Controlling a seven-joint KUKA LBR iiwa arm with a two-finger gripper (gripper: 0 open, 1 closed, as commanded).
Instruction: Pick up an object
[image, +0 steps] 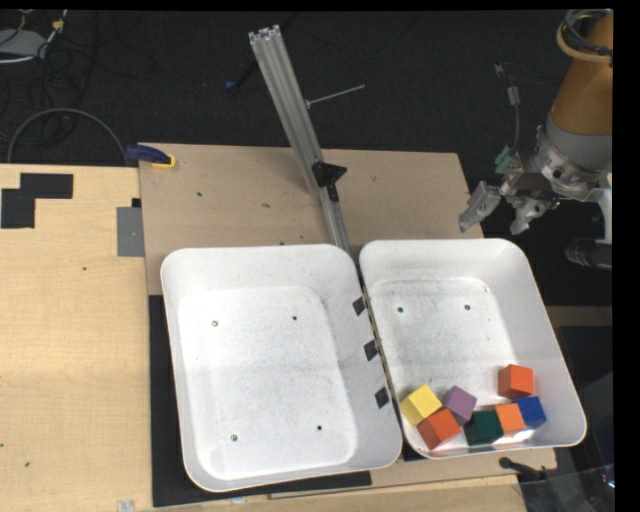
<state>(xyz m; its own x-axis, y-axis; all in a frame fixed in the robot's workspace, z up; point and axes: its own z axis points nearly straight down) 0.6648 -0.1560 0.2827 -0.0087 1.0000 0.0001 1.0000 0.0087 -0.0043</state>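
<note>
Several coloured blocks huddle in the near right corner of the right bin (455, 262): a yellow block (422, 402), a purple block (460, 402), a red-orange block (438, 428), a green block (484, 427), an orange block (510, 416), a blue block (531, 410) and a red block (516, 380) slightly apart at the back. My gripper (502, 212) hangs above the bench beyond the right bin's far right corner, well away from the blocks. It is open, with nothing between its fingers.
The left bin (200, 270) lies beside the right one. A slanted aluminium rail (297, 125) runs from the back down to the gap between the bins. A blue and yellow clamp (150, 155) sits at the board's far left corner.
</note>
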